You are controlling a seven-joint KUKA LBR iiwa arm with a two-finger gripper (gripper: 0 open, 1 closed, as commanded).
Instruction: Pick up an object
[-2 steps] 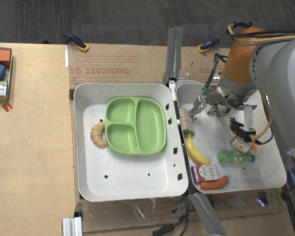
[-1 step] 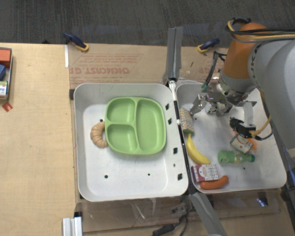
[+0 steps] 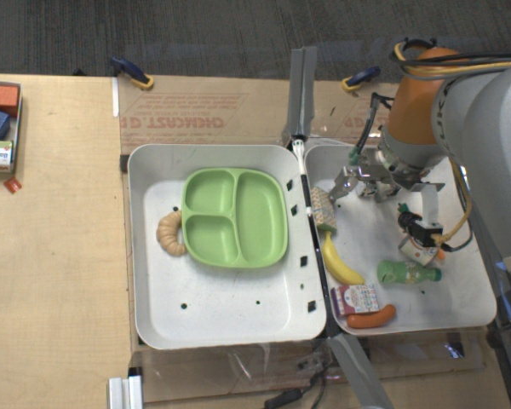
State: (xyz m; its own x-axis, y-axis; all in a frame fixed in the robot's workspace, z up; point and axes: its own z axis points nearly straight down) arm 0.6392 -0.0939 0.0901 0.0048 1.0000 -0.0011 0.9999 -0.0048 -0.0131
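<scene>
Gripper (image 3: 355, 180) is hovering low in the right white bin (image 3: 468, 313), finger state unclear. Nearest pickable: small patterned yellow-green packet (image 3: 323, 209) beside the divider; curved yellow plastic banana (image 3: 341, 262) lying below it. Descend centred, avoid the wall.

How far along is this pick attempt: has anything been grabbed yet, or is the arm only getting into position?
Done: the arm is in over the right bin, gripper near its back-left corner. In hand: nothing visibly lifted. The banana, green bottle, sausage and pink packet lie on the bin floor; the green plate and croissant sit in the left bin. Left: the grasp and the lift.
</scene>
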